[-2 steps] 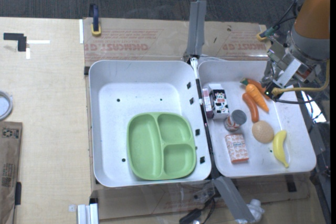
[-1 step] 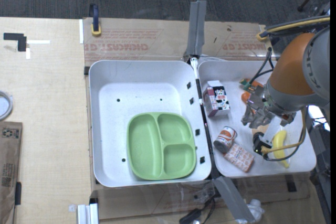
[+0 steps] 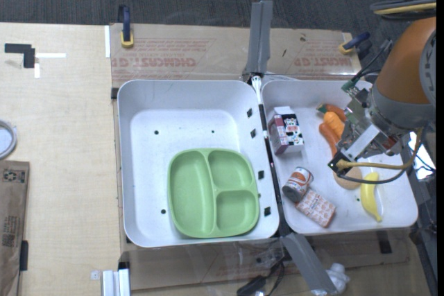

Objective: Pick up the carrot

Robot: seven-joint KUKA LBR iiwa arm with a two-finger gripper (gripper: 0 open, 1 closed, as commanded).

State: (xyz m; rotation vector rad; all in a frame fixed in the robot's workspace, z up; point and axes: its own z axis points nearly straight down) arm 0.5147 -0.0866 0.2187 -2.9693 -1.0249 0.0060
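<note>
My claw (image 3: 361,128) hangs over the right side of the right-hand shallow white bin (image 3: 305,97), in the right part of the frame, with my grey arm and its orange band rising toward the upper right corner. From this slant I cannot tell how wide the claw stands, and nothing shows gripped in it. The orange carrot with a bit of green at its top (image 3: 331,126) lies in the upper middle of that same bin, just to the left of my claw and so close that I cannot tell whether we touch. Left of the carrot stands a small maroon and white carton (image 3: 286,130). Below it lies a small tin with an orange and white label (image 3: 298,184), tipped on its side, and just beside that a flat pinkish-brown packet (image 3: 318,208). A yellow banana (image 3: 371,196) lies near the bin's lower right corner. The left-hand white bin (image 3: 126,149) holds a pale green plastic plate with three compartments (image 3: 214,192), toward its lower edge.
</note>
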